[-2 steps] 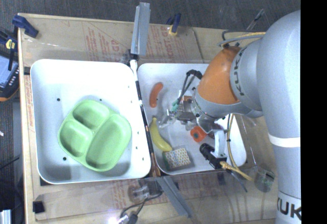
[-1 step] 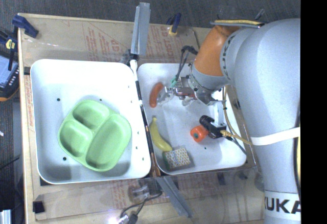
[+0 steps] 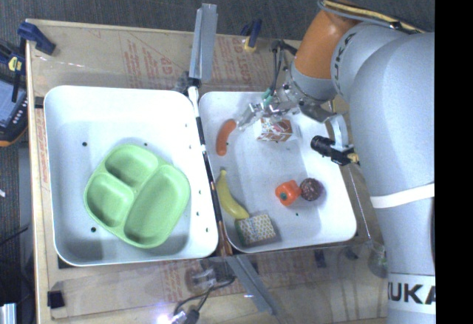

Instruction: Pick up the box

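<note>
Plywood bench (image 3: 111,56) carries two shallow white bins side by side, seen from above at a slant. At the far left edge a dark device with orange trim (image 3: 10,109) sits beside the bench, and a blue clamp (image 3: 35,35) grips the bench's upper left corner. The left bin (image 3: 66,104) holds a green divided plate (image 3: 137,195) with three compartments, lying toward the bin's lower middle. A grey metal bar (image 3: 202,41) stands up at the top of the seam between the bins, and a second blue clamp (image 3: 251,32) sits just right of it.

In the right bin (image 3: 336,223), a reddish sausage-shaped item (image 3: 224,136) lies near the left wall in the upper part. Below it a yellow banana (image 3: 230,199) runs along the same wall, its lower end just beside a patterned box (image 3: 256,228) that rests at a tilt against the bin's front wall. Farther right, an orange-red pepper-like item (image 3: 288,193) touches a dark round item (image 3: 312,189) near the middle right. At the bin's upper middle lies a small packet in a clear wrapper (image 3: 276,129), and the gripper (image 3: 267,108) hangs just above and touching it; whether the fingers are apart or together cannot be told. The gripper is well apart from the box. The grey arm (image 3: 392,115), with its orange band, reaches in from the right.
</note>
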Robot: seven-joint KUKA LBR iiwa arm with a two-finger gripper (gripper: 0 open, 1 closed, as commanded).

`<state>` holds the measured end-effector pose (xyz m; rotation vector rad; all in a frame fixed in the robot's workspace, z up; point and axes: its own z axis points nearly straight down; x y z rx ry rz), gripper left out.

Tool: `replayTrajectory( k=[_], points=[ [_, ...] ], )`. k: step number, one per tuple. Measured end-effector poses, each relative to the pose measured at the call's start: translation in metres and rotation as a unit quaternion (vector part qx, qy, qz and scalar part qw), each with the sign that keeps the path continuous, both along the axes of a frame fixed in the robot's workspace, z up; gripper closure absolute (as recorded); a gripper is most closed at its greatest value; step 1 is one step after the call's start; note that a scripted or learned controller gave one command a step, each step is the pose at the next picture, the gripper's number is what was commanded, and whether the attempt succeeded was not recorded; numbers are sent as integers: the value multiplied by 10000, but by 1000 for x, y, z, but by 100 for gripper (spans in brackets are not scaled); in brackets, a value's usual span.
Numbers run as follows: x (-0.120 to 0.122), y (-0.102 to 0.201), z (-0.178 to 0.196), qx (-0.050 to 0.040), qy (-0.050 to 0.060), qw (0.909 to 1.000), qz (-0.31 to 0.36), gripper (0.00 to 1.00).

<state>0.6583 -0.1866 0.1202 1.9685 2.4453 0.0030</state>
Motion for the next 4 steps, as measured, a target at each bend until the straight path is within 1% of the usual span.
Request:
replayTrajectory(
  k=[1,2,3,4],
  points=[
    [6,23,-11,-69,-119,9994,330,0],
    [8,23,2,-69,-154,9993,341,100],
    [-1,59,118,-12,5,9780,2084,100],
    [-53,89,141,-5,23,9504,3110,100]
  ],
)
